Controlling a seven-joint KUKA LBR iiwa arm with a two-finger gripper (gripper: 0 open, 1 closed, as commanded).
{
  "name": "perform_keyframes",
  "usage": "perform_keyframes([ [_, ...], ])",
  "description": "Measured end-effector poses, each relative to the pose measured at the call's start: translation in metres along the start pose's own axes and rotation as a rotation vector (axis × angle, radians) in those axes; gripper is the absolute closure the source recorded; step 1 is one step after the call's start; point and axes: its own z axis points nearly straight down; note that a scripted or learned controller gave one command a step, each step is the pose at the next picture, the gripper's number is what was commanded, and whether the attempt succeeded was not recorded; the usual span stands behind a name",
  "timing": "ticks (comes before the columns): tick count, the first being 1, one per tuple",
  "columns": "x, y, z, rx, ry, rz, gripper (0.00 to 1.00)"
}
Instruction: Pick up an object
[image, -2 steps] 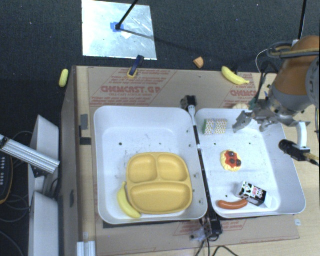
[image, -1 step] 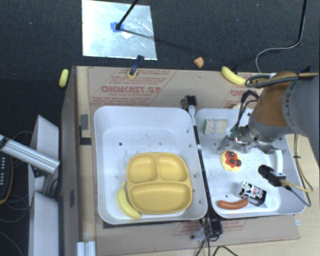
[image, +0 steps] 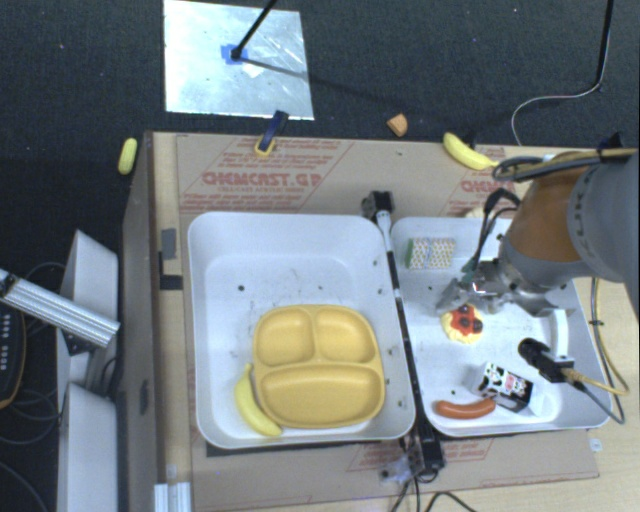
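The arm (image: 560, 225) reaches over the right bin (image: 425, 370), and the gripper (image: 468, 290) hangs low near that bin's middle. Whether it is released or clenched I cannot tell, and nothing shows as held in it.

The nearest thing to pick is the toy (image: 463, 323), a small yellow and red piece on the bin floor just beside the gripper, on the near side. Judged from here, the step in hand is the approach to a grasp. To do it well, the gripper should shift toward the near side until it is centred over the toy, then go straight down and close across the toy's narrow side. The toy looks low and rounded, so a grip taken too high may slip off.

The left bin (image: 225, 300) holds a yellow plate (image: 318, 365) with a banana (image: 252, 405) against its near left edge. Both are well apart from the work.

In the right bin, a sausage (image: 463, 407) lies by the near wall. A black and white box (image: 503, 383) sits near it, to the right. A dotted block (image: 432, 253) rests by the far wall.

None of these touches the toy. The box is the closest of them, yet a straight descent should clear it.
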Motion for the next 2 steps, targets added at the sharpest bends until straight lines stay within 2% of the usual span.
perform_keyframes([
  [1,0.009,-0.014,0.000,0.000,0.000,0.001,0.00],
  [2,0.008,-0.013,-0.011,-0.003,0.000,-0.001,1.00],
])
